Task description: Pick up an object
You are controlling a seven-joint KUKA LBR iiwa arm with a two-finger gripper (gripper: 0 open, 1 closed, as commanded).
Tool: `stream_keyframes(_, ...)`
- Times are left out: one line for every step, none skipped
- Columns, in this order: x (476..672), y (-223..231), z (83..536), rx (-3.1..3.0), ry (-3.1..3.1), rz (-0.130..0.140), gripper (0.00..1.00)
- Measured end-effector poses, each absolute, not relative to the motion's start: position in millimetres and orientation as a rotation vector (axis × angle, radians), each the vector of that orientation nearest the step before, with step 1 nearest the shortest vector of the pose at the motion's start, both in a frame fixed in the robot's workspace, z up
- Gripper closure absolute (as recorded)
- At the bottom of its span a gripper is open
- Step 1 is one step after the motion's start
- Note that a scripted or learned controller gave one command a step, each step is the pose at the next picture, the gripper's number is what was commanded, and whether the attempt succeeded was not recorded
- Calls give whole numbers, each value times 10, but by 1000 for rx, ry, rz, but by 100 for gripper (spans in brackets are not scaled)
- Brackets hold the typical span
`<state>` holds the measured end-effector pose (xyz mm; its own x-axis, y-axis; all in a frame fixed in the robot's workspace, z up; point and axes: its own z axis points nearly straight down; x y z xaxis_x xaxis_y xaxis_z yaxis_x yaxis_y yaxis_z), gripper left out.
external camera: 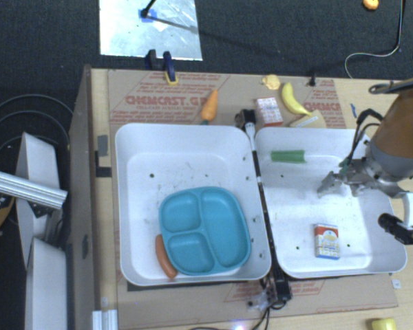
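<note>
In the right-hand shallow white bin (372, 263), a small red-and-white printed carton (326, 240) lies flat toward the near edge. Farther back hangs the metal two-finger gripper (339, 183), spread wide with nothing between its tips, well apart from the carton. Beyond it, a green rectangular block (288, 156) rests by the far wall. The left-hand bin (134, 184) holds a blue sectioned plastic tray (204, 230) with an orange sausage-shaped toy (165, 256) beside it.
</note>
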<state>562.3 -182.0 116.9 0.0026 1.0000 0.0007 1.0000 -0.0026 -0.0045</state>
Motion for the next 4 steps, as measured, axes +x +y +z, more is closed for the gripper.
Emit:
stream_keyframes(6585, -1702, 847, -2218, -2236, -8, 0)
stream_keyframes(6188, -2091, 846, -2225, -2220, 2, 0)
stream_keyframes(5807, -1658, 1453, -2215, -2225, -1, 0)
stream_keyframes(5426, -1534, 1357, -2220, -2220, 2, 0)
